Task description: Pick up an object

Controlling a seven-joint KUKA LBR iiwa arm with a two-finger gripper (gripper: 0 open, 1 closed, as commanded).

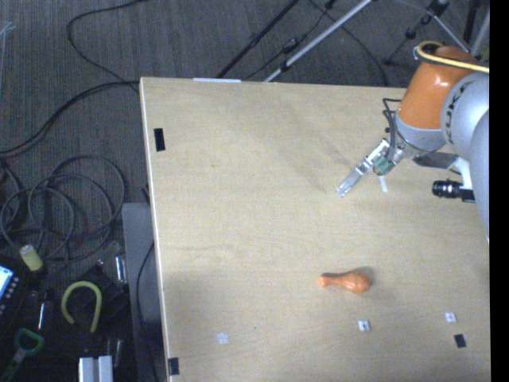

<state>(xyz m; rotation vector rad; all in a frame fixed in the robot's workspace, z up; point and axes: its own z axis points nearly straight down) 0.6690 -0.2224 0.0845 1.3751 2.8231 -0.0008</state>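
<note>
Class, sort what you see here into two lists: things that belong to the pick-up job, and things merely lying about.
Belongs to the job:
orange pear-shaped object
gripper
wooden bench top

Lying about:
cables on the floor
green U-shaped item
tripod legs

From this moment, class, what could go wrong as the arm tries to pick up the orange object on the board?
1. The claw sits well away from the orange object, farther up the board, so a small aiming error could leave it closing on nothing.
2. The object looks rounded, with a bulb at one end and a narrow neck, so it may roll or slip aside when touched.
</note>
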